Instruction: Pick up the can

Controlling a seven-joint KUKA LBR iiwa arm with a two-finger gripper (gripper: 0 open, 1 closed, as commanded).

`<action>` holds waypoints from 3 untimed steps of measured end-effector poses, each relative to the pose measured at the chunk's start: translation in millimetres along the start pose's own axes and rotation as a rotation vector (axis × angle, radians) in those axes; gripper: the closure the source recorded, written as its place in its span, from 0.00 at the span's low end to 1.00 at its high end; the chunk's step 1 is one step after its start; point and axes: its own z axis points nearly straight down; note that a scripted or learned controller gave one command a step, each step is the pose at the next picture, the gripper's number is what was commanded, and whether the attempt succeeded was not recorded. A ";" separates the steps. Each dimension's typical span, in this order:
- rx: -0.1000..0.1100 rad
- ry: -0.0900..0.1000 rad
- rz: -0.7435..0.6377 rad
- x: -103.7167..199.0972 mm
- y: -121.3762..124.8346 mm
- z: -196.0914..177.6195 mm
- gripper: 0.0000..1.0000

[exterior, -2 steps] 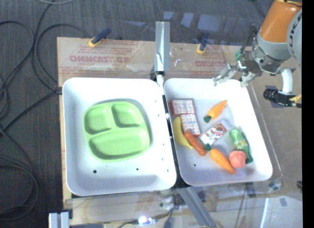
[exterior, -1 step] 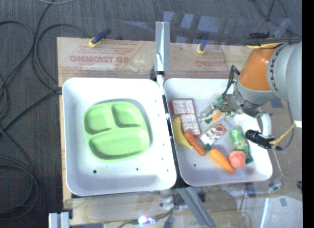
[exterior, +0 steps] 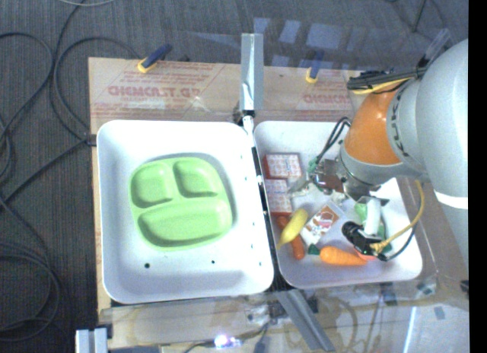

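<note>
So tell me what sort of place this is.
Probably a robotics lab test bench: two white bins, left and right, sit on a clamped board above carpet strewn with cables, and a grey-and-orange arm reaches over toy food such as a banana and carrot.

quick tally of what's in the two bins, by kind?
Green divided plate, left bin: 1
Banana, right bin: 1
Carrot: 1
Small printed boxes and cards: about 3, partly overlapping
Total: about 6 that I can make out. The arm covers part of the right bin, and I can't pick out a can.
</note>
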 end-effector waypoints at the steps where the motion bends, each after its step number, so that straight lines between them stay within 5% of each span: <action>1: 0.075 0.004 0.157 -5.8 100.3 6.3 0.00; 2: 0.015 0.006 0.043 22.7 40.5 2.9 0.00; 3: 0.027 0.001 0.199 1.0 108.1 -84.3 0.00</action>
